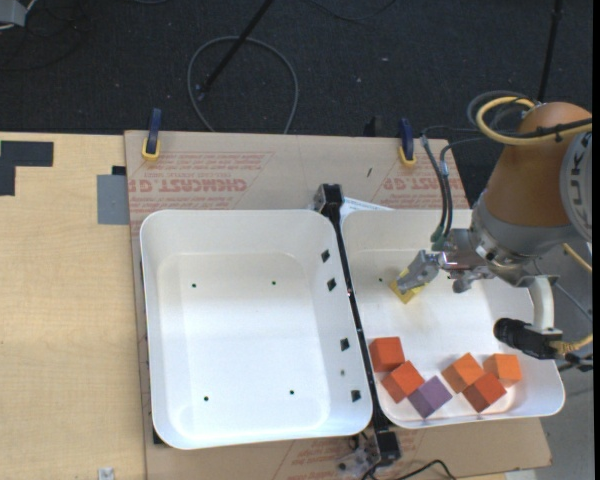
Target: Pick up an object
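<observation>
My gripper (412, 280) reaches down into the right bin (450, 230) from the right, near that bin's middle left. A small yellow block (408, 291) sits at its fingertips, partly covered by them, and the fingers look shut on it. A dark shadow lies just under the block. Along the bin's front lie several loose blocks: an orange-red one (386, 352), a red one (403, 379), a purple one (430, 396), and more orange ones (467, 370) to the right.
The left bin (160, 268) lies beside the right one, with a black-clipped divider wall (342, 298) between them. The arm's grey body with its orange band (540, 168) and cables hang over the right bin's far right side.
</observation>
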